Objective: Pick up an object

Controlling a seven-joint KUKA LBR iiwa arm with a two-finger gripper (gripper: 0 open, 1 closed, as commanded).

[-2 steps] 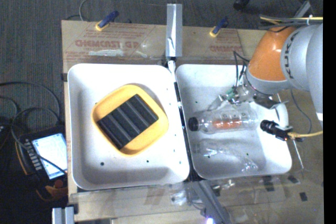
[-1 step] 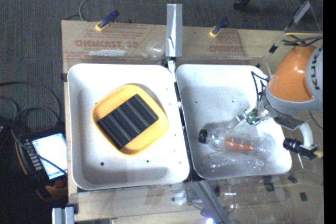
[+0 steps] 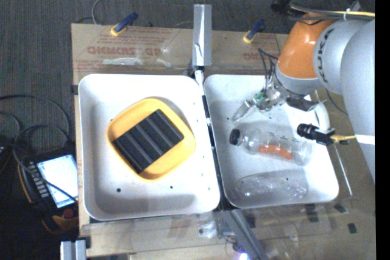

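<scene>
My gripper (image 3: 261,99) hangs over the back of the right bin (image 3: 226,89), under the orange band of the arm. Just in front of it lies a clear plastic bottle (image 3: 274,144) on its side, with a black cap pointing left and an orange piece inside. Nothing shows as held by the gripper. A second clear, crumpled plastic item (image 3: 271,187) lies near the right bin's front wall. In the left bin (image 3: 97,186) rests a yellow tray-like object with a black ribbed top (image 3: 151,138), lying at a slant.
A grey upright post (image 3: 202,33) stands behind the divide between the bins. Blue clamps (image 3: 124,23) hold the cardboard backing. A tablet and cables (image 3: 52,176) lie on the floor to the left.
</scene>
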